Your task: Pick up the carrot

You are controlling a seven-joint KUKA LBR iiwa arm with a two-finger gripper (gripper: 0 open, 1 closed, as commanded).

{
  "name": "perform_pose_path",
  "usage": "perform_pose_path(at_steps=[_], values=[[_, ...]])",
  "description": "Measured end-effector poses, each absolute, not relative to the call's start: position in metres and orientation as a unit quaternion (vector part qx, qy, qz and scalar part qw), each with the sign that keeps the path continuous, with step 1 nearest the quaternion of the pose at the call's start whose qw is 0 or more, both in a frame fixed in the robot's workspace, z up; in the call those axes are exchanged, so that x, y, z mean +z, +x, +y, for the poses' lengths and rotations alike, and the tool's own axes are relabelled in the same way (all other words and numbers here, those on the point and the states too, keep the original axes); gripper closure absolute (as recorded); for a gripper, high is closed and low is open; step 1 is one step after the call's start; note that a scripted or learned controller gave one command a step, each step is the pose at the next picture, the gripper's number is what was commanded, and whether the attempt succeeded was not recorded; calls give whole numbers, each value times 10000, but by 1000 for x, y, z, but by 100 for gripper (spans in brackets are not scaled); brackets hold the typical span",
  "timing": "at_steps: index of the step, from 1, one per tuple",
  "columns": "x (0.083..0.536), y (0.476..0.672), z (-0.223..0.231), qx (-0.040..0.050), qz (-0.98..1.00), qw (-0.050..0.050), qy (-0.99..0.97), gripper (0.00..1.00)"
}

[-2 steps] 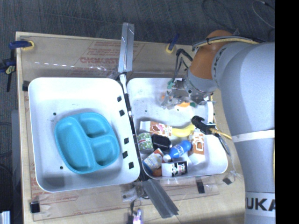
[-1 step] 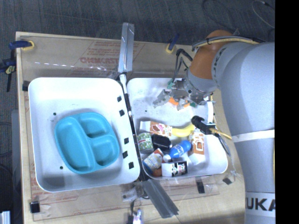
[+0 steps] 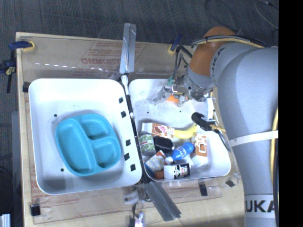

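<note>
- Clutter heap (image 3: 173, 150) at near end of right bin (image 3: 142, 109): banana (image 3: 185, 132), blue bottle (image 3: 182, 151), cartons, cans.
- Left bin (image 3: 40, 96) holds blue divided tray (image 3: 87, 143).
- Carrot (image 3: 174, 98) at far end of right bin, orange bit showing right at gripper (image 3: 177, 92) tips, touching or just under.
- Finger opening: cannot tell; grip on carrot unclear.

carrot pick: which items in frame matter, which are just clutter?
Job:
- carrot, orange bit at the gripper, top of right bin
- gripper, right over it

Clutter:
- blue divided tray, left bin
- banana
- blue bottle
- small cans and cartons, lower part of right bin
</note>
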State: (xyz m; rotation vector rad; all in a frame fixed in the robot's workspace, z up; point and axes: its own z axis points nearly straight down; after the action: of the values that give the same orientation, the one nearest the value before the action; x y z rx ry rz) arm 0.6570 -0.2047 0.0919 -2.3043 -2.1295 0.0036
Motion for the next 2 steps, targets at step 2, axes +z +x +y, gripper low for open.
perform_pose_path(at_steps=[2], values=[[92,657,-203,14,-6878,27,-7259,0]])
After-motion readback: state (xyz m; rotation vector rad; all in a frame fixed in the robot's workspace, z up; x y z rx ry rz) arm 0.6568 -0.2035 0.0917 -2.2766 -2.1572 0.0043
